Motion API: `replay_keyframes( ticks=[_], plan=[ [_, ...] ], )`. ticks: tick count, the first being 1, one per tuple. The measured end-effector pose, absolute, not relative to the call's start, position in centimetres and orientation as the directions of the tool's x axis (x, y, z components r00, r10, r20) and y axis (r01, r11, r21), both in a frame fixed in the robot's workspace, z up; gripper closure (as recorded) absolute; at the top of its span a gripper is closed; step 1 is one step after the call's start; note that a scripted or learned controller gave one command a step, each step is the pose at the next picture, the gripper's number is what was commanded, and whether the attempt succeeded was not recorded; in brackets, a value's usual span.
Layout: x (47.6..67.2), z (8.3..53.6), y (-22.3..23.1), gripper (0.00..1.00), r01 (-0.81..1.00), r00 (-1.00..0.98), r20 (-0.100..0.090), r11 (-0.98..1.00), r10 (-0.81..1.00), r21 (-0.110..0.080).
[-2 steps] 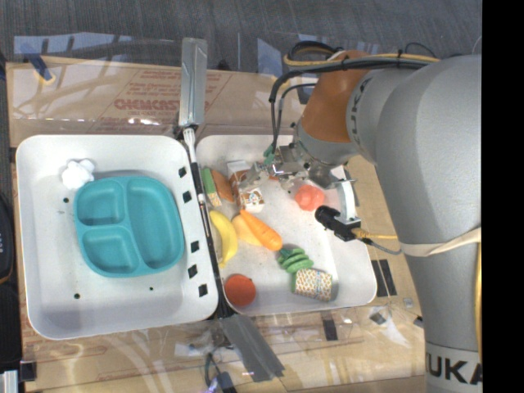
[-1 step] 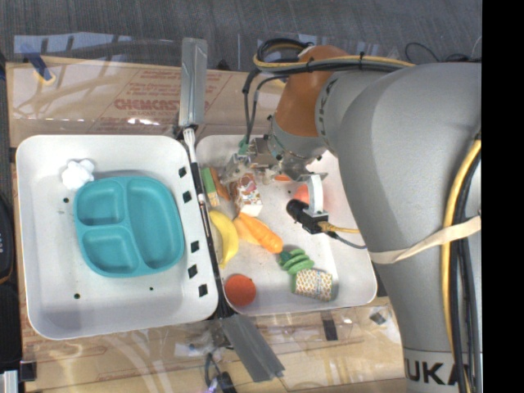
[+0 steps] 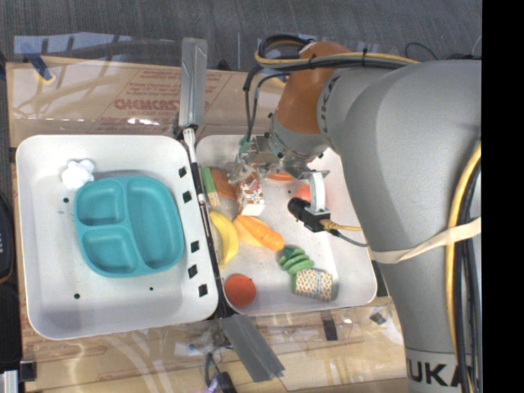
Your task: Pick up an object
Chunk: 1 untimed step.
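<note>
My gripper (image 3: 250,164) hangs over the back left part of the right bin (image 3: 352,285), below the orange wrist band. Directly under it sits a small white and red carton (image 3: 250,196), touching or nearly touching the gripper's tip; I cannot tell which. A brown stick-shaped item (image 3: 223,185) lies just left of the carton. In front of them lie a yellow banana (image 3: 225,234), an orange carrot (image 3: 260,232), a green ridged piece (image 3: 293,260), a patterned cup (image 3: 313,283) on its side and a red-orange ball (image 3: 240,289).
The left bin (image 3: 49,301) holds a teal divided plate (image 3: 127,223) and a small white lump (image 3: 78,173) at its back left corner. The grey arm covers the right bin's right side. A black cable plug (image 3: 304,214) hangs beside the carrot.
</note>
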<state>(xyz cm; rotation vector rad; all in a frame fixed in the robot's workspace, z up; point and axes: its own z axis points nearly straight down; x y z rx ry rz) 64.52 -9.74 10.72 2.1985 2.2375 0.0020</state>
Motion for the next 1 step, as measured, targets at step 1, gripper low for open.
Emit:
replay_keyframes(
  ticks=[1],
  plan=[
    [59.12,21.29,-6.76,1.0,0.999,-0.048,0.001,0.048,0.999,-0.001]
  ],
)
